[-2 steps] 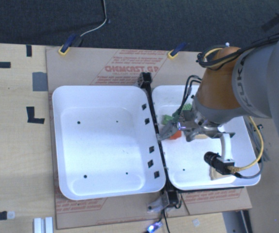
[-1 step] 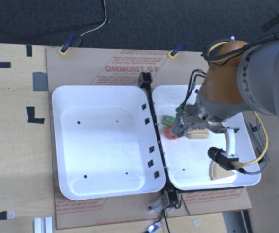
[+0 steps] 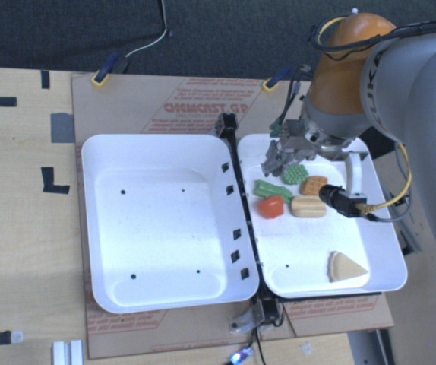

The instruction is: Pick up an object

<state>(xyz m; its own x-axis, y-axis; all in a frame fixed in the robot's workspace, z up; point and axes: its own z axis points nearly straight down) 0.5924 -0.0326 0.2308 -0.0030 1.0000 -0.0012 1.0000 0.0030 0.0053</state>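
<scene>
1. Tool (image 3: 280, 158): down inside the right bin (image 3: 301, 242), toward its 11 o'clock corner, tilted slightly. Wide or narrow cannot be told from this angle.
2. Just at 5 o'clock of the tool: green lump (image 3: 295, 174), bumpy and rounded, close under the tool's tip. Touching or apart: cannot tell.
3. At 7 o'clock of the tool: green pod (image 3: 266, 188), long, lying aslant near the bin's left wall.
4. At 6 o'clock of the pod: red ball (image 3: 271, 207), right against the pod's lower edge.
5. At 3 o'clock of the red ball, just beside it: tan block (image 3: 308, 207), lying flat with rounded ends.
6. At 12 o'clock of the tan block and 4 o'clock of the green lump: orange piece (image 3: 314, 184), nestled between the two.
7. Well apart from that cluster, near the bin's 5 o'clock corner: pale wedge (image 3: 345, 266), lying alone on the white floor.
8. Rising from the tool toward 1 o'clock: arm (image 3: 351, 59), orange above the wrist, grey beyond.
9. At 9 o'clock of the right bin, side by side along a shared edge: left bin (image 3: 157, 226), white and shallow.
10. Under both bins: cardboard sheet (image 3: 195, 105) with red print, lying on the wooden worktop (image 3: 20, 204). Black tape marks on the worktop at 9 o'clock.
</scene>
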